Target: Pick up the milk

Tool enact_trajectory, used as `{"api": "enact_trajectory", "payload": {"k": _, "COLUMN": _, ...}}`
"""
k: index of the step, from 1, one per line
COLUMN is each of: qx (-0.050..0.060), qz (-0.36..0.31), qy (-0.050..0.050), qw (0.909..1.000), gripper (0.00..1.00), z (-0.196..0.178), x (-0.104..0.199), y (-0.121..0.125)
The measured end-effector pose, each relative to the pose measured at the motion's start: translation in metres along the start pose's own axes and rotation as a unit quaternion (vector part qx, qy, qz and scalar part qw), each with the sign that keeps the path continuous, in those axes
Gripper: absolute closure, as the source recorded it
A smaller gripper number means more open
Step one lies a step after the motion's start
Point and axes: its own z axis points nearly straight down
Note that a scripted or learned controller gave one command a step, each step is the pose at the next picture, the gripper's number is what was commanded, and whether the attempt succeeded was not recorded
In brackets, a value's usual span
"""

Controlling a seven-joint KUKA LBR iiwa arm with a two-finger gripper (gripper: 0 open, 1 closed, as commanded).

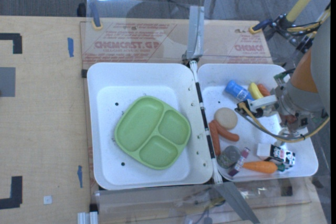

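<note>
The milk point(282, 156) is a small white carton with black cow spots, lying near the front right corner of the right bin point(310, 165). My gripper point(287, 132) hangs over the right side of that bin, just behind and above the carton. The grey wrist and cables hide its tips. I see nothing held in it.
The right bin also holds a blue can point(237, 90), a yellow banana point(255, 91), a tan bun point(226, 118), two sausages point(216, 137), a grey tin point(229, 156), a carrot point(259, 167) touching the milk, and a white block point(263, 150). A green divided plate point(153, 131) lies in the left bin point(105, 81).
</note>
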Motion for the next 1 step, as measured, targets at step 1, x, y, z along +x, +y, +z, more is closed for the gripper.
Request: {"api": "enact_trajectory", "payload": {"k": 1, "qx": -0.011, "qz": 0.012, "qy": 0.017, "qw": 0.9997, "gripper": 0.00, "z": 0.0021, "x": -0.0263, "y": -0.0235}}
